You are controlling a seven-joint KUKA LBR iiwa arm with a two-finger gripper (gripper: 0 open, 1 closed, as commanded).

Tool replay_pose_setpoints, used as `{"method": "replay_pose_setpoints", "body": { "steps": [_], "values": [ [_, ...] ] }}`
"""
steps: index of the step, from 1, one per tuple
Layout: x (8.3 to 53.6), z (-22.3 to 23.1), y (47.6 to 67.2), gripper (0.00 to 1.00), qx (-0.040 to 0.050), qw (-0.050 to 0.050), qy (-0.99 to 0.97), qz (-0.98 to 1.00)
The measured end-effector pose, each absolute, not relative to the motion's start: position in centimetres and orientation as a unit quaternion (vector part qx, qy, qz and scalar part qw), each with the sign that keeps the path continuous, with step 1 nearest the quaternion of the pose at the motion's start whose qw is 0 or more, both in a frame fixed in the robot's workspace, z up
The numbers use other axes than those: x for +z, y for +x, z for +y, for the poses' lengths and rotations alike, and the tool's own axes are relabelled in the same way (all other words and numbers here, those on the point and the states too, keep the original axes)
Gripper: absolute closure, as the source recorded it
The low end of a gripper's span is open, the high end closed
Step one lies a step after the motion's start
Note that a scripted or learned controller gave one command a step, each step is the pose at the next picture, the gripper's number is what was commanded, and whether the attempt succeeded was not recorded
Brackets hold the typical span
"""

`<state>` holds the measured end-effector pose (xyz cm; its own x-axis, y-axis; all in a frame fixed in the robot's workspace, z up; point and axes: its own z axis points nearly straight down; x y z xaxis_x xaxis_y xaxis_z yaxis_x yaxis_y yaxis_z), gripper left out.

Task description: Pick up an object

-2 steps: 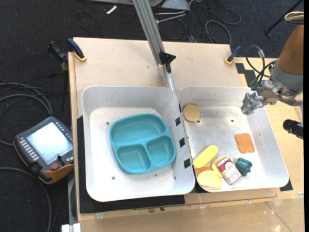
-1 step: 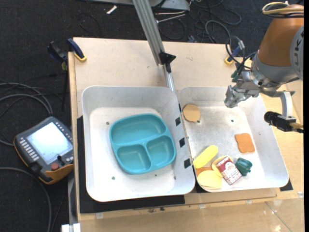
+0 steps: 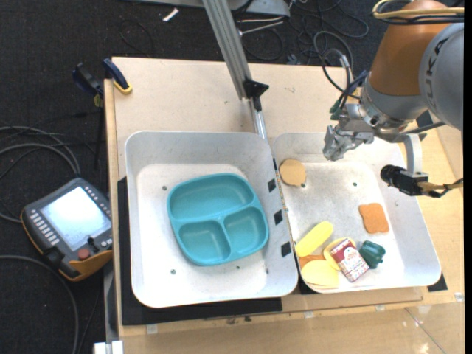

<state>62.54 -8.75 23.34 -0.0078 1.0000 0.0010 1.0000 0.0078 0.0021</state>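
Observation:
The right bin (image 3: 413,271) holds several small items: a round tan cookie (image 3: 292,172) near its far left corner, an orange wedge (image 3: 374,217) at the right, and a cluster at the front with a yellow banana-like piece (image 3: 314,237), a red and white packet (image 3: 348,259), a dark green piece (image 3: 372,253) and a pale yellow slice (image 3: 320,273). My gripper (image 3: 335,147) hangs over the far edge of this bin, to the right of the cookie and apart from it. No item shows between its fingers.
The left bin (image 3: 144,190) carries a teal three-compartment tray (image 3: 218,218). A slanted metal pole (image 3: 228,39) crosses the bench behind the bins. A teach pendant (image 3: 66,227) lies on the floor to the left. Cables lie behind the bench.

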Motion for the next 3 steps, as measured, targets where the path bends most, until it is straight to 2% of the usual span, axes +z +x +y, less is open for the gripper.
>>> {"method": "replay_pose_setpoints", "body": {
  "steps": [3],
  "values": [
    [25.1,7.3,65.7,1.00,0.0020,0.000,0.704,0.710]
  ]
}}
